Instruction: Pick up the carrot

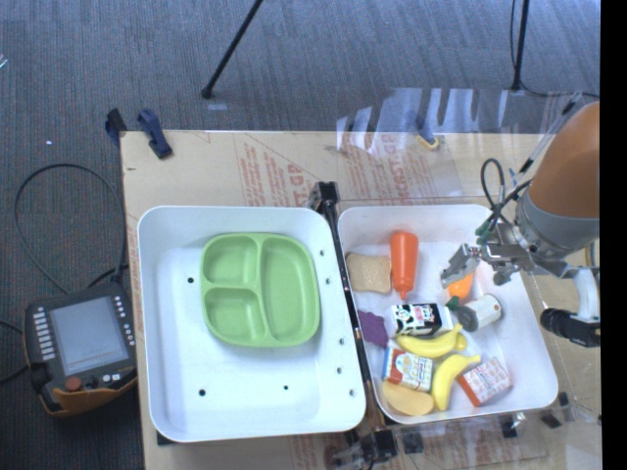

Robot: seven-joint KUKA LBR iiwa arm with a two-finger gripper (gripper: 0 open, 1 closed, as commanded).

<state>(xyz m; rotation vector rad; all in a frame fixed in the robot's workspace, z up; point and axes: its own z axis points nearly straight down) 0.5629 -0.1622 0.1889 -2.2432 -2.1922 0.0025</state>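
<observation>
A small orange piece that I take for the carrot [459, 288] lies in the right bin [519, 346], mostly hidden under the gripper. My gripper [462, 268] hangs low over the bin's middle right, directly above and touching or nearly touching that piece. The arm reaches in from the right, its orange band at the frame's edge. A longer orange, bottle-like item [403, 262] lies to the left of the gripper, apart from it.
The right bin also holds a bread slice [368, 272], a cow-print carton [416, 317], two bananas [441, 355], a grey can [482, 312], small boxes and a purple piece. The left bin [176, 380] holds a green divided plate [261, 289].
</observation>
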